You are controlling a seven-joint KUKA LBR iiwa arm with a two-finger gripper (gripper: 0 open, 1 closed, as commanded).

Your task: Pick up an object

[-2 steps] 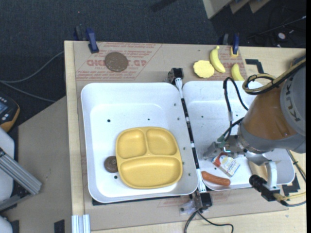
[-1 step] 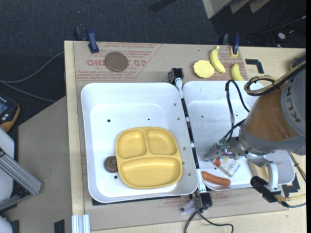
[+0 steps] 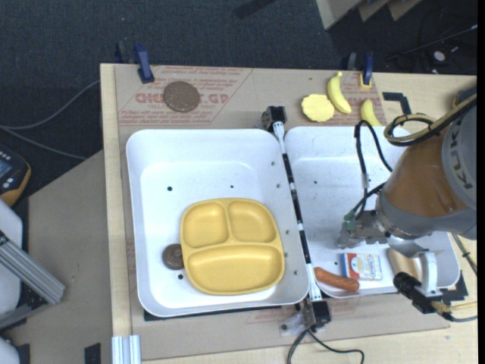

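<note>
While arm bends over right bin | tool low | grip state unclear

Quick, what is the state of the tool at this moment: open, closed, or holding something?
Tool: cannot be told; it sits low in the right bin.

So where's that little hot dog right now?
The hot dog lies in the right bin, at its near-left corner, just left of a small white carton and below the gripper.
</note>
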